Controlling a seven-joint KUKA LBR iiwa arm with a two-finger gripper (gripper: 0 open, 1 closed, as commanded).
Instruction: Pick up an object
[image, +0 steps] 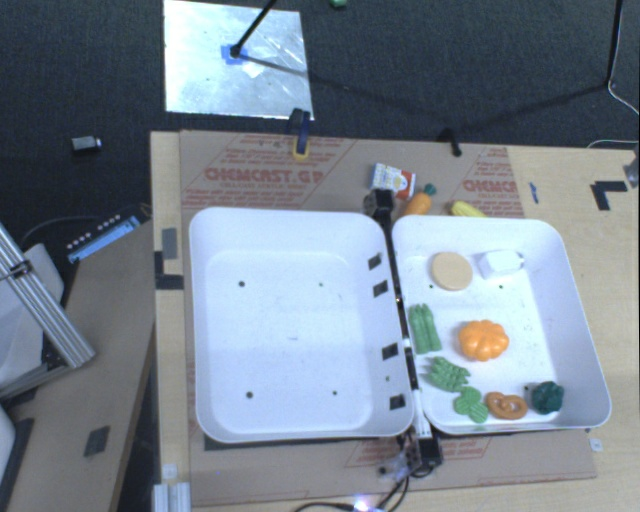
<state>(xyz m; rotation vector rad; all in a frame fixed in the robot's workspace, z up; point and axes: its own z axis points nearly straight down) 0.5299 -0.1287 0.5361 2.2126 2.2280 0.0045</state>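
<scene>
Toy food is spread across the right bin (575, 290), while the left bin (290, 320) sits beside it. The orange pumpkin (484, 340) near the middle is probably the easiest pick: judged light, hard plastic, a bit slippery, best pinched across its ribbed sides. The tan disc (451, 271) lies flat, so it's likely harder to get under. Nothing can be said about the arm's pose, and the fingers' opening can't be told from here.
</scene>
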